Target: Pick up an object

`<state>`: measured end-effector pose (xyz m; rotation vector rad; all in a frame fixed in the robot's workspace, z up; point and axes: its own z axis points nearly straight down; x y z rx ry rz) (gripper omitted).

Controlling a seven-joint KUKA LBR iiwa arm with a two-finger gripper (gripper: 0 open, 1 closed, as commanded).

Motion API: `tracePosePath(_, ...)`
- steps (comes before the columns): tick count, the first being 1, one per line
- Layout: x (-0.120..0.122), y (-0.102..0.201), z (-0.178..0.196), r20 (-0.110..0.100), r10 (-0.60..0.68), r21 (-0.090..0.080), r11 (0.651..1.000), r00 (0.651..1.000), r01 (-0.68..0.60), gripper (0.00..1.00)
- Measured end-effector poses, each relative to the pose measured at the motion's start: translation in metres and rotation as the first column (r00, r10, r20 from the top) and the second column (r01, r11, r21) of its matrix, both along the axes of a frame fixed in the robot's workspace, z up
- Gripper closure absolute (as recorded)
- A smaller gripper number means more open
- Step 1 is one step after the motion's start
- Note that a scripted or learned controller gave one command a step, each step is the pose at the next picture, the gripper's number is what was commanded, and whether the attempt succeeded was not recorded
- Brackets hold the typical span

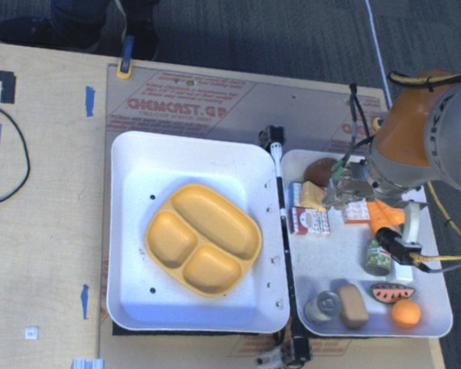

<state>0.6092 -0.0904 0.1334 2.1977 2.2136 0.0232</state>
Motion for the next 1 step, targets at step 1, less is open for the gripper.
tracePosePath(1, -0.0001, 0.0001, -0.0001, -0.001, 0.000, 0.000, 1.000, 1.000, 0.000, 0.00)
